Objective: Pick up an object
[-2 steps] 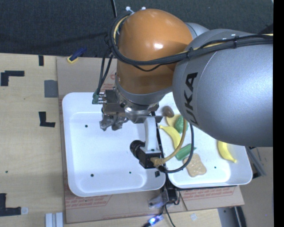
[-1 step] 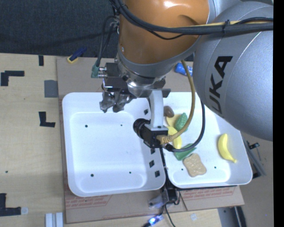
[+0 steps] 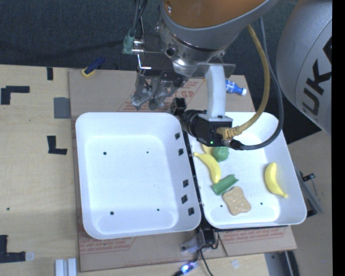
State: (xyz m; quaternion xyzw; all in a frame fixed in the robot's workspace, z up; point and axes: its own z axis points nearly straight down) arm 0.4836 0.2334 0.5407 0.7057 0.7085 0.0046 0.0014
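Lighting: bright, even, from overhead. White bins (image 3: pixel 129 178) close to overexposed, interior relief faint; soft grey shading along the left bin's inner walls. Shadows: short and diffuse beneath the yellow banana (image 3: pixel 275 180) and the other small items; broader soft shadow over the cardboard (image 3: pixel 108 91) behind the bins. Glare: mild sheen on the grey arm housing (image 3: pixel 310 59) at upper right, warm highlight on the orange band (image 3: pixel 210 13). Focus: arm nearest the lens soft and blurred; bin contents moderately sharp. Top background dark, low in detail. Slight wide-angle bowing at edges. Resolution low, colours slightly washed.
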